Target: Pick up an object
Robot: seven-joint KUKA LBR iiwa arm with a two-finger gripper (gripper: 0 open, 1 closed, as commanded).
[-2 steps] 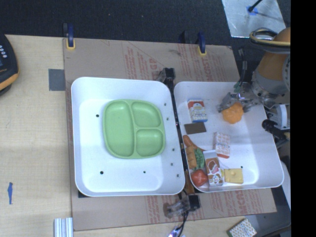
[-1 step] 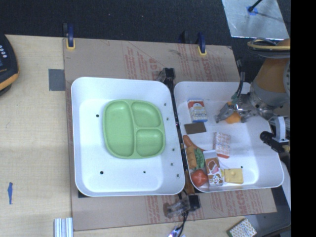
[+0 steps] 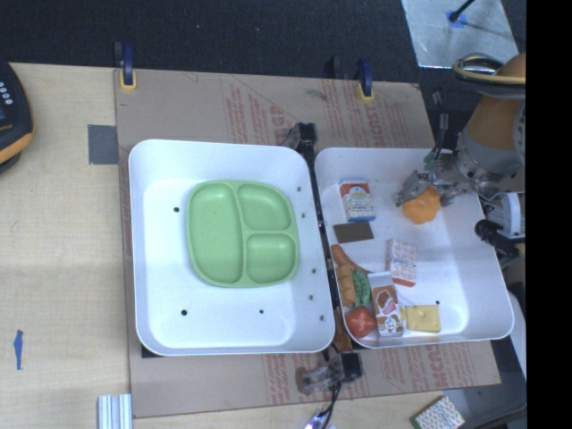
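In the right bin [image 3: 474,266] my gripper [image 3: 427,188] hangs at the far right part, directly over an orange fruit-like object [image 3: 422,206]. The orange object lies just below the fingers and touches or nearly touches them. Whether it sits between them is hidden. Other objects in this bin: a small carton with a red and blue label [image 3: 357,198], a dark brown block [image 3: 353,231], a red and white packet [image 3: 402,262], a yellow cheese block [image 3: 423,318], a tomato [image 3: 359,321], a carrot-like stick [image 3: 342,271] and a picture card [image 3: 386,304].
The left bin [image 3: 152,239] holds a green divided plate [image 3: 241,232]. The arm with its orange band [image 3: 492,105] enters from the right. Clamps [image 3: 364,77] hold the cardboard base at the back edge. A dark device [image 3: 11,114] lies at the far left.
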